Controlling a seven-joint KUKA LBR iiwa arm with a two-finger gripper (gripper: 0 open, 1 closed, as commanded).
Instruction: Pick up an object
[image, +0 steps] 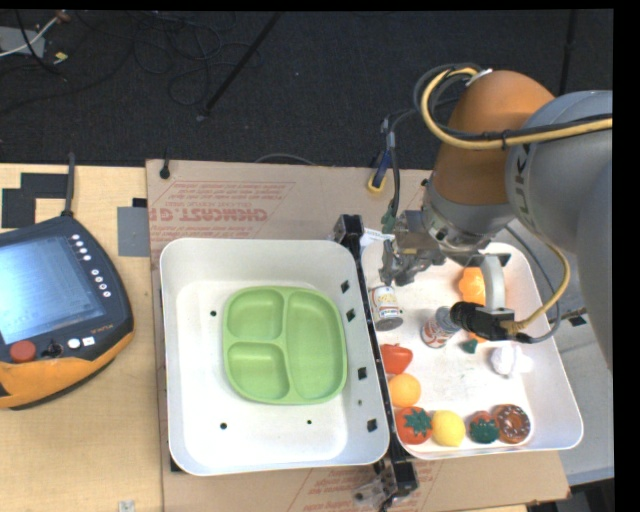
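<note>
The gripper (400, 268) hangs over the far left corner of the right bin (560, 420), and directly below its tips stands a small can (386, 305) with a pale label, close to the bin's left wall. Whether the gripper is spread or pressed together I cannot tell, because it is dark and seen from above. Nothing is seen between its tips.

I judge that the small can is the object to pick up, since it is the nearest one. It looks stiff and light, with a smooth round side which may slip, so it is better to take it across the middle of the body, with both tips at the same height. The bin wall is just beside it and leaves little room on that side.

Other things lie in the same bin: a second can (436, 328) near the middle, an orange fruit (473, 285) by the arm, a red pepper (397, 357), a toy strawberry (416, 424), a yellow lemon (449, 428) and a doughnut (513, 423) along the near edge. The left bin (190, 420) holds a green divided plate (285, 343).
</note>
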